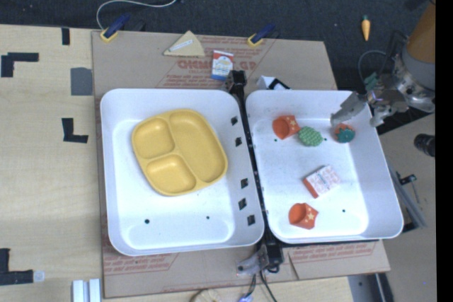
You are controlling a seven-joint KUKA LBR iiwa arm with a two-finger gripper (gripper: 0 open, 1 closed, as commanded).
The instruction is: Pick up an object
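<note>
**Counting the bins from above**

From the camera view, my end effector (357, 107) hangs over the upper right corner of the right bin (375, 173), reaching in from the right of the frame. I cannot tell whether it is released or clenched; nothing shows grasped in it.

There are two white bins side by side on the worktop (42, 152). The left bin (117, 173) holds one thing: a yellow divided plate (178, 151) with three compartments, lying a little above the bin's middle.

The right bin holds five small objects. One orange piece (285, 126) lies in the upper left part of that bin, with one green lumpy object (309, 136) just beside it on the right. One small teal and red object (344, 132) sits near the bin's upper right, just below and left of my end effector; I cannot tell whether it is touched. One red and white box (322, 180) lies tilted near the bin's middle. One orange cup-like piece (304, 216) lies toward the lower part, below the box.

Outside the bins, above them on the cardboard sheet (304, 60), stand one small red, white and blue carton (222, 66) and one pale wedge (185, 45). Two blue and yellow clamps (113, 27) grip the sheet's upper edge.
</note>
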